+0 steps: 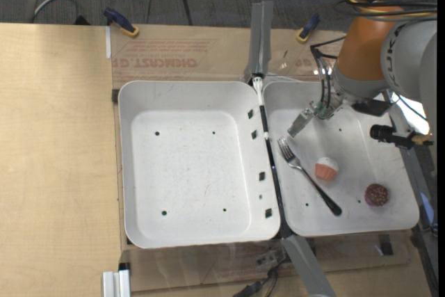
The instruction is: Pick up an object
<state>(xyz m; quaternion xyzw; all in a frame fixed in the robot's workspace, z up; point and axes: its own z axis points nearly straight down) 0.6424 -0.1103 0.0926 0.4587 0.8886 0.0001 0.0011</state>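
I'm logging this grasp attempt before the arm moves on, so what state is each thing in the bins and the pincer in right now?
fork: lying flat in the right bin, tines toward the divider, untouched.
pink cupcake: resting beside the fork's handle.
dark round object: sitting apart, near the bin's lower right.
pincer: above the right bin, beyond the fork's tines, holding nothing visible.
left bin: in place beside the right one.

Arm (389,52) cut off at the right edge; gripper (306,120) too small to read.
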